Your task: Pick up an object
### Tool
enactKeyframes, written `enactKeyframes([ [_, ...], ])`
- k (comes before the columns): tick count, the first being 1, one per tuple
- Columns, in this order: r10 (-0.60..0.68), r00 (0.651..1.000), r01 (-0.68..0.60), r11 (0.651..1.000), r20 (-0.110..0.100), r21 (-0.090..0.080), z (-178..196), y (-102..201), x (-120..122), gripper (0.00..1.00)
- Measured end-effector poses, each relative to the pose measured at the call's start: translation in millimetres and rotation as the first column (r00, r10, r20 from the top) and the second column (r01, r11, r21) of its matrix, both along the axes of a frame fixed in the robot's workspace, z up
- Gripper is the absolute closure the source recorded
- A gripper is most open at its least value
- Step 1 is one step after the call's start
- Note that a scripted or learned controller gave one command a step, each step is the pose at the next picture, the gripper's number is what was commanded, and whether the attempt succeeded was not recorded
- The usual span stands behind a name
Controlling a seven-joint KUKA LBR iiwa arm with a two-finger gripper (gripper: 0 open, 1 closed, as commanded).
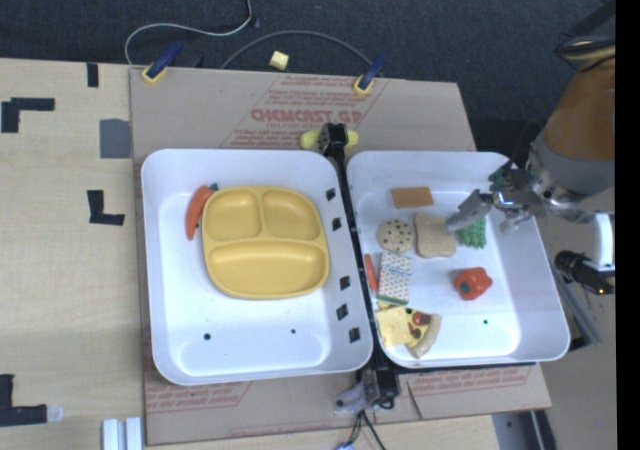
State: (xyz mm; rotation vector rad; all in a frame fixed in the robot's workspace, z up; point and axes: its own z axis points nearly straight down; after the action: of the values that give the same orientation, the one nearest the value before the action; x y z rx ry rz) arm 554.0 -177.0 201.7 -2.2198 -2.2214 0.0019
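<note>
Worktop bins lying side by side | claw [472,221] hovering in right bin [520,338], seemingly touching green toy [473,234]; spread unclear, cannot tell | advice: centre over toy before closing

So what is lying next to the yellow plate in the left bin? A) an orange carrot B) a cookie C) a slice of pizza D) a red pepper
A: the orange carrot lies against the left edge of the yellow plate in the left bin.
</note>
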Motion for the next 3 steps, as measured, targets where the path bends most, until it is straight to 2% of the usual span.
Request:
enactKeyframes([
  [1,-0.006,1.000,0.006,1.000,-0.006,0.001,-118,-21,-73,0.00],
  [2,0.003,1.000,-0.003,1.000,0.004,-0.003,-116,13,-20,0.00],
  [3,-0.002,1.000,0.002,1.000,0.006,-0.002,-115,11,-70,0.00],
])
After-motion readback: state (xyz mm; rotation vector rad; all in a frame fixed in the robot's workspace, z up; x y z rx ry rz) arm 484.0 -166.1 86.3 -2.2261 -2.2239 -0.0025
